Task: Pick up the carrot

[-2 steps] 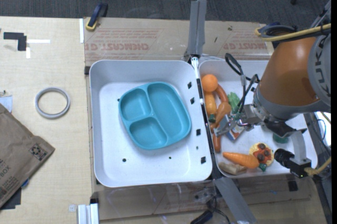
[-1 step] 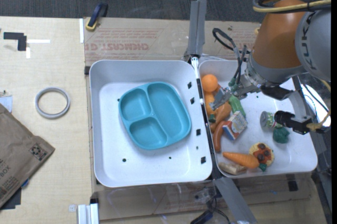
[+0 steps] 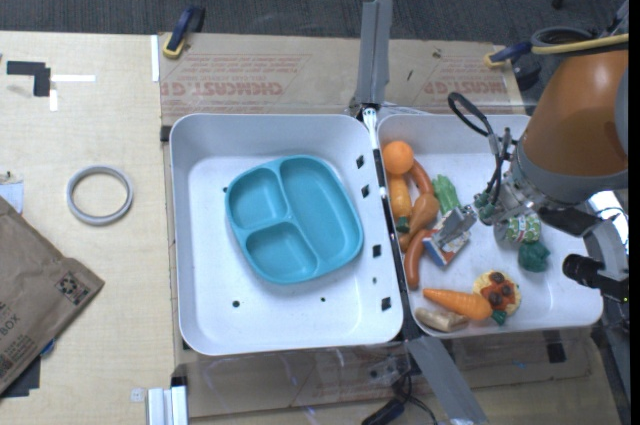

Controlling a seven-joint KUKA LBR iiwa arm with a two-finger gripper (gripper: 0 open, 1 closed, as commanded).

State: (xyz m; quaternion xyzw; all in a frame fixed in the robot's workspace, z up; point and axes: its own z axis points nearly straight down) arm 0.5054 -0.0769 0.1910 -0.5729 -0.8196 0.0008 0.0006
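Your carrot (image 3: pixel 458 302) lies flat near the lower edge of the right bin (image 3: pixel 560 315), low in the frame, just beside a small pizza toy (image 3: pixel 498 292). The hand (image 3: pixel 462 231) hangs above it amid the crowded toy food, and you cannot tell its grip state. The blue plate (image 3: pixel 292 217) sits alone in the left bin (image 3: pixel 200 243).

Showing two white bins (image 3: pixel 190 243) of smooth, faintly glossy plastic, the left one bearing a turquoise divided plate (image 3: pixel 293 216) of matt plastic. Lying in the right bin: a carrot (image 3: pixel 457 301) with a smooth orange plastic-like skin, a glossy orange ball (image 3: pixel 398 157), shiny sausage-like pieces (image 3: pixel 413 258). Gleaming at far right, the arm's orange band (image 3: pixel 580 118), satin-smooth. Spreading beneath, pale matt wood bench (image 3: pixel 80 133); brown matt cardboard (image 3: pixel 270 73) beyond the bins; grey tape ring (image 3: pixel 100 194) at left.
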